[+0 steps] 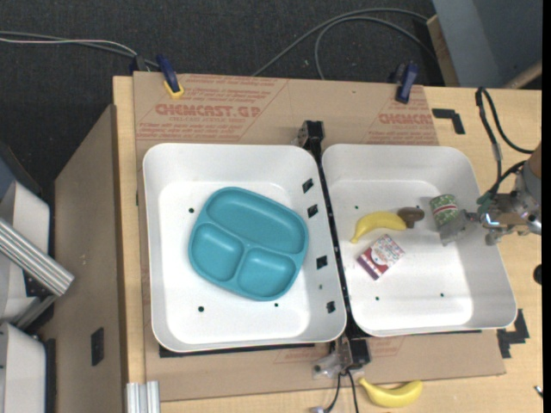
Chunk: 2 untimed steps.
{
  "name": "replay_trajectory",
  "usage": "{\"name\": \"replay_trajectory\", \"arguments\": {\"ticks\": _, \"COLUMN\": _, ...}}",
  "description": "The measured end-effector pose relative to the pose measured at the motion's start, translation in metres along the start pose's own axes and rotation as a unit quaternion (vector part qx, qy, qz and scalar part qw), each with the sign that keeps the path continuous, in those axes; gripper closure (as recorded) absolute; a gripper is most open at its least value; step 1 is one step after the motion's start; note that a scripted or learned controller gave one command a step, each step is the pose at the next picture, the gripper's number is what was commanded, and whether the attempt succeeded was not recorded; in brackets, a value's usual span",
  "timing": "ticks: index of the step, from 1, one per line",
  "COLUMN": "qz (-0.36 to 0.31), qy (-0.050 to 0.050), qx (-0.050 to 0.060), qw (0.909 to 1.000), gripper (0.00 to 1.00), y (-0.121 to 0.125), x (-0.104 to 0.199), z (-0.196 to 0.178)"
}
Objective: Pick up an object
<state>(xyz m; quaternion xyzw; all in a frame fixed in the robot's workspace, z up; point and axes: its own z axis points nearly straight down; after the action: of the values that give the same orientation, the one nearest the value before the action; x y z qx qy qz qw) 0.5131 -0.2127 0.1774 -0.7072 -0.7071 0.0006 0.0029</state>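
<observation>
While looking down on the two white bins, take the green tin (444, 206) as the marker: lying in the right bin (430, 278), toward its right wall. Just right of the tin, over that wall, find the hand (472, 220) (grey metal, blurred against the white rim), level with the tin and pointed toward it. Cannot tell whether spread apart, drawn together or clamped on anything; too small and indistinct to judge. Cannot tell either whether touching the tin or just short of it. Just left of the tin, a small brown object (411, 217), touching or nearly touching the end of a yellow banana (379, 224), curved, further left of the tin. Below and left of the tin, near the banana but apart from it, a red-and-white packet (381, 255), lying flat and askew. Well left of the tin, across the divide between the bins, a teal divided plate (248, 243) resting flat in the left bin (164, 196). Well below the tin, outside both bins on the tan surface (125, 231), a second banana (392, 391) at the front edge. Well above the tin, two blue clamps (405, 82) gripping the back edge of the surface.
</observation>
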Motion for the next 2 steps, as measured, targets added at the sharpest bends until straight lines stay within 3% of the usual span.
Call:
{"name": "replay_trajectory", "arguments": {"ticks": 1, "qz": 0.000, "qy": 0.000, "qx": 0.001, "qw": 1.0000, "gripper": 0.00, "y": 0.000, "x": -0.001, "z": 0.063}}
{"name": "replay_trajectory", "arguments": {"ticks": 2, "qz": 0.000, "qy": 0.000, "qx": 0.000, "qw": 1.0000, "gripper": 0.00, "y": -0.001, "x": 0.000, "z": 0.094}}
